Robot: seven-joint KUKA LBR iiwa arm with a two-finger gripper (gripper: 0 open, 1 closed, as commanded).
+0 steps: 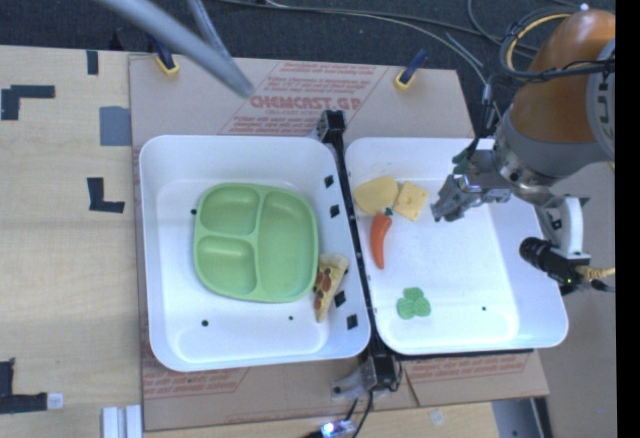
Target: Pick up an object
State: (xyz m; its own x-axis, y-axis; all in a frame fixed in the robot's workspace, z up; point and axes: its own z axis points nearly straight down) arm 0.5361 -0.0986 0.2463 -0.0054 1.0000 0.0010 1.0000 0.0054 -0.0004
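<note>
The pick is not made yet, as far as this view shows. The gripper (447,205) hangs over the right bin (520,326), in its far half, just right of the cheese pieces, and nothing shows between its fingers. They look parted a little, released rather than clenched, though the slanted view and the dark metal make that hard to be sure of.

The candidates lie in a loose cluster in the right bin's left part: a rounded yellow cheese piece (376,194) touching a squarer yellow cheese piece (411,201), an orange carrot (380,240) just near of them, and a green broccoli-like toy (412,304) nearer the bin's near edge, well apart from the rest. The squarer cheese is closest to the gripper, just left of it, so I judge it the likely target.

In the left bin (160,166) a green divided tray (255,242) sits roughly in the middle, with a pizza slice (327,286) touching its right near corner, against the wall between the bins.

What is left is nearly all of it — the descent, the closing on one object, the lift
</note>
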